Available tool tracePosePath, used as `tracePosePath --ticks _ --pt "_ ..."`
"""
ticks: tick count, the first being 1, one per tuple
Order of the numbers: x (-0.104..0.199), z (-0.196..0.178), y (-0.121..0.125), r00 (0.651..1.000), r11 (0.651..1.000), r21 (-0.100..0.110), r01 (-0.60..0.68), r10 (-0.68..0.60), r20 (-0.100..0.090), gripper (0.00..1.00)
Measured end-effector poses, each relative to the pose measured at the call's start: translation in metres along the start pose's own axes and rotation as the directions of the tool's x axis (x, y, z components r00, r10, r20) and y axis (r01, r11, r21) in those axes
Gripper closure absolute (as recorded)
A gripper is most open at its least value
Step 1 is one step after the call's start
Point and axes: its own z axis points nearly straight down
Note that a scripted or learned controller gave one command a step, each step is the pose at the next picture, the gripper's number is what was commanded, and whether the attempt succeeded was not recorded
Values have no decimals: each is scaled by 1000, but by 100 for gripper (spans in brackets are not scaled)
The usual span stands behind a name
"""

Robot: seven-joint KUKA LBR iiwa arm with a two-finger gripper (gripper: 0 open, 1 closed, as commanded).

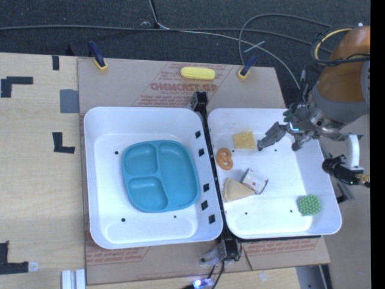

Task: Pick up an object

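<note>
The right bin (313, 161) holds a yellow square piece (243, 139), an orange ring-shaped piece (224, 158), a small white box with a red mark (255, 180), a beige wedge (237, 190) and a green bumpy ball (308, 205). My gripper (284, 140) hangs over the upper right part of this bin, just right of the yellow square piece. Its fingers are spread open, one dark finger (270, 138) pointing left toward the square, and nothing sits between them.
The left bin (102, 125) carries a blue divided plate (160, 174). A yellow oblong object (197, 73) lies on the cardboard behind the bins, between two clamps (96, 56). Cables loop above the right bin. A black divider strip (207, 155) separates the bins.
</note>
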Motion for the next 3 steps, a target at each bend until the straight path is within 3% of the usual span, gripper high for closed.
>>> tracePosePath --ticks 1,3 --pt "0 -7 3 1000 1000 -12 4 -4 2 0" --pt "13 105 -2 1000 1000 -7 3 -3 2 0"
